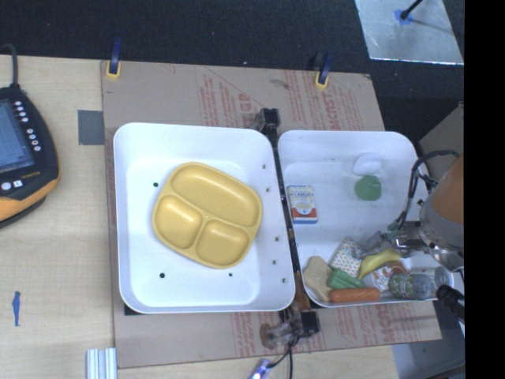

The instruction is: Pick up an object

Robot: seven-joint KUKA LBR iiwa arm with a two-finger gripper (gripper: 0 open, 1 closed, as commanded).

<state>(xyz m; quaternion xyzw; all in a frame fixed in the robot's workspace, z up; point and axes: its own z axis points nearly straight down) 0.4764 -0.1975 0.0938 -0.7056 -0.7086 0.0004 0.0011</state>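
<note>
Objects piled in right bin, pincer state unclear

Objects sit in the right white bin [347, 144]: small white-and-red carton [302, 204] by its left wall, green round lump [368, 187] further right, then a heap at the near edge — yellow plastic banana [381, 260], orange plastic carrot [354, 295], green block [342, 279], clear bottle [406, 284]. We see the left white bin [134, 212] holding a yellow three-section plastic tray [207, 213]. Grey arm [442, 212] enters at right; its pincer [402, 242] sits just beside the banana, and we cannot tell how it stands. A handheld orange-edged controller [20, 156] lies on the surface at far left.
</note>
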